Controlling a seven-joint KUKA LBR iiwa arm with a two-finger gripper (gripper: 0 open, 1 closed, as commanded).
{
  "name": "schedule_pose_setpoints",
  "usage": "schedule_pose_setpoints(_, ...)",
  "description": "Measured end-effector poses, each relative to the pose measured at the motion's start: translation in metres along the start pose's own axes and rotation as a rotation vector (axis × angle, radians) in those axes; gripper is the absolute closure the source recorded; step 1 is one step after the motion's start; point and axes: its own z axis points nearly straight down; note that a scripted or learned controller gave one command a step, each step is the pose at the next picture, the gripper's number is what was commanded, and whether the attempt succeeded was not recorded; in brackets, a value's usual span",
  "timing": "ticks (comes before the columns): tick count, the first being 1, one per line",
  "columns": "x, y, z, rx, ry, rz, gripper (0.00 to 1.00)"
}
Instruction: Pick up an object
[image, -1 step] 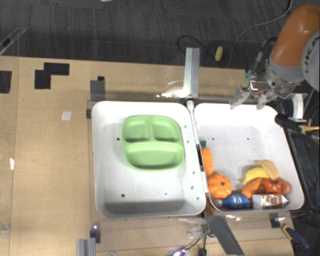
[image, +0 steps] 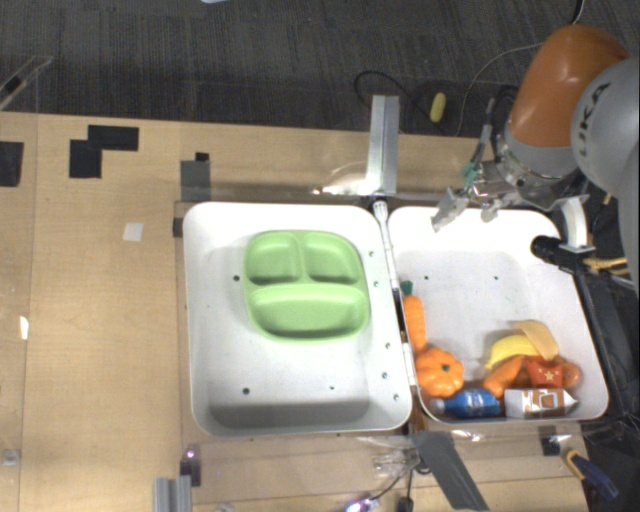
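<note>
The objects lie crowded in the near part of the right bin (image: 500, 270). A carrot (image: 414, 320) lies along the bin's left wall, and just below it sits a small pumpkin (image: 439, 371). Next to the pumpkin, against the near wall, lies a blue can (image: 470, 404), and beside that a white carton (image: 540, 402) on its side. Above these a banana (image: 512, 349) rests with a tan wedge (image: 541, 338) touching its upper end. A small orange piece (image: 503, 375) lies under the banana, and a red fruit (image: 553, 373) sits in the bin's near right corner.

The gripper (image: 465, 203) hangs over the far edge of the right bin, well apart from the pile, with nothing between its fingers. How far the fingers are spread cannot be told from this angle. The arm (image: 565, 95) rises behind it at the upper right.

In the left bin (image: 215, 300) a green tray (image: 305, 283) with three compartments lies flat near the middle.
</note>
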Motion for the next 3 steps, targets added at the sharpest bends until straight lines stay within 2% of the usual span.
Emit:
schedule_pose_setpoints(1,0.069,0.013,0.006,0.001,0.002,0.251,0.00)
schedule_pose_setpoints(2,0.019,-0.050,0.087,0.004,0.000,0.245,0.00)
schedule_pose_setpoints(3,-0.031,-0.032,0.045,-0.002,-0.001,0.197,0.00)
